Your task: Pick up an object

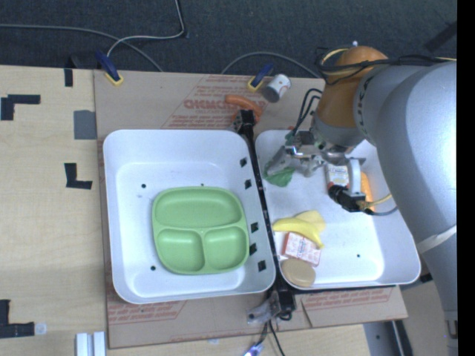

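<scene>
The gripper (291, 162) is low in the far left part of the right bin (386, 258), near the wall that it shares with the left bin (122, 199). Its metal fingers (286, 156) point to the left and down, and I cannot tell if they are apart or together, because the wrist covers a part of them. A small green object (280, 175) lies just under the fingertips, touching them or almost touching; it is not clear that it sits between them. Above the gripper is the orange band (343, 99) of the arm, and the big grey arm body (419, 147) covers the right side of the bin.

Nearer to the camera in the same bin lies a yellow object (304, 225), and a small packet with red print (300, 248) touches it. A round tan object (300, 274) sits in the near left corner, just beside the packet.

The left bin holds a green divided plate (200, 228) with three compartments, lying flat.

Behind the bins, on the cardboard, there is an orange tool (245, 103) and a small grey cylinder (276, 87)
</scene>
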{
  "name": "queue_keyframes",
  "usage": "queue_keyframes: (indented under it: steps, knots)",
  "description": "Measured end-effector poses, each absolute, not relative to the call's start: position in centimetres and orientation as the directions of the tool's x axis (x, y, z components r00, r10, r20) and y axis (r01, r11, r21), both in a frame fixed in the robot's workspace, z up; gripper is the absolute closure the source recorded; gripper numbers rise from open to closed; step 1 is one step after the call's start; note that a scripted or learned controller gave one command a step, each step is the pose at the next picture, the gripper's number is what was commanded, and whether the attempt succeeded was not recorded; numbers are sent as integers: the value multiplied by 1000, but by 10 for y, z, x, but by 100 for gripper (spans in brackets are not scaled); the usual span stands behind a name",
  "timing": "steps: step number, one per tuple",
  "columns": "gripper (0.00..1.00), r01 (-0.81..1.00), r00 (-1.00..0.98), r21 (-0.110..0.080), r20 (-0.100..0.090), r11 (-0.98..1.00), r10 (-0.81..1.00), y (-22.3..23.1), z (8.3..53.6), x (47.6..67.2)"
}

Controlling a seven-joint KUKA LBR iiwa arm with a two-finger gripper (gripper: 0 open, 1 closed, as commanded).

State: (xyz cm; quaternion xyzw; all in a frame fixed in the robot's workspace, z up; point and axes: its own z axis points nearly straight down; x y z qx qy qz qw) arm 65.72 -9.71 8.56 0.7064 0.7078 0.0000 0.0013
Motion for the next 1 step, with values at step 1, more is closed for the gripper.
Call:
queue_keyframes:
  steps: [1]
  knots:
    - [0,1000,-2,1,0,2,1000,-101,85,669]
